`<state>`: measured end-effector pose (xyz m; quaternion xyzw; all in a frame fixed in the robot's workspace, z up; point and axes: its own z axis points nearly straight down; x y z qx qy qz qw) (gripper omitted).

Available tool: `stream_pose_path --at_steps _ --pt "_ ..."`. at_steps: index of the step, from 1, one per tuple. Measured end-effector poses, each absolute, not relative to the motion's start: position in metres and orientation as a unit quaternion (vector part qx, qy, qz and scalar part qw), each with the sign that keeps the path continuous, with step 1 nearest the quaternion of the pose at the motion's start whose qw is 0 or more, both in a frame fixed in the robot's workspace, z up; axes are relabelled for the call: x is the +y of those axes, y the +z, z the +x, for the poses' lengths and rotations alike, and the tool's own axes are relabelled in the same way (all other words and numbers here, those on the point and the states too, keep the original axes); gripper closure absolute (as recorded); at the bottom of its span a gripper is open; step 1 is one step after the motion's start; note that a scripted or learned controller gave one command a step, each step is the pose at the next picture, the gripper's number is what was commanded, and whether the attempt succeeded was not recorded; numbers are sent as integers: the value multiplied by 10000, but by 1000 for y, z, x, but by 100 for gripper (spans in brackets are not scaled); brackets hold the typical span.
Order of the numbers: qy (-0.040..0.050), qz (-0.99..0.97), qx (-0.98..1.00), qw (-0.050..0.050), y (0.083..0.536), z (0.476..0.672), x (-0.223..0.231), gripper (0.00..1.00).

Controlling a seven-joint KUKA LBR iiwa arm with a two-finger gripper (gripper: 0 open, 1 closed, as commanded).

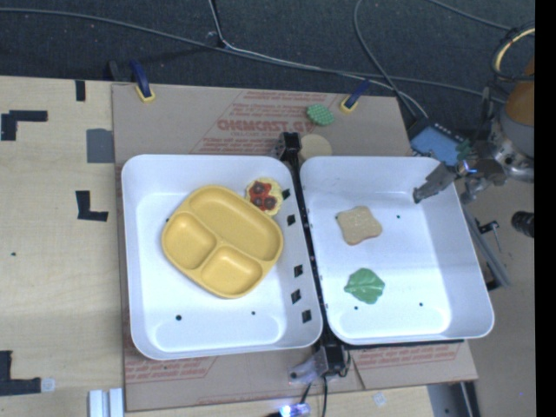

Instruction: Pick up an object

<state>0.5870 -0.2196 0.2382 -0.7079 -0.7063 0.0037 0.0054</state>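
Observation:
In the right bin [452, 311] lie a tan, biscuit-like piece [358, 225] near the middle and a green leaf-shaped piece [364, 285] below it. The left bin [148, 320] holds a yellow divided plate [222, 240] and a small round red-topped piece [262, 195] at the plate's upper right. My gripper [447, 191] hovers over the right bin's upper right corner, well to the right of the tan piece. Its fingers stand apart and open, with nothing between them.
A small green piece [320, 113] and a round tan disc [317, 143] lie on the cardboard behind the bins. Blue clamps [141, 83] hold the cardboard's far edge. Cables run across the dark floor at the back.

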Motion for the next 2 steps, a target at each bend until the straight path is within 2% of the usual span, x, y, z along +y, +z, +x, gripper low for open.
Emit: stream_pose_path --at_steps 1,2 --pt "6 -7067 -7075 1 245 590 -219 0" --pt "18 -7065 -7077 25 186 594 -211 0"
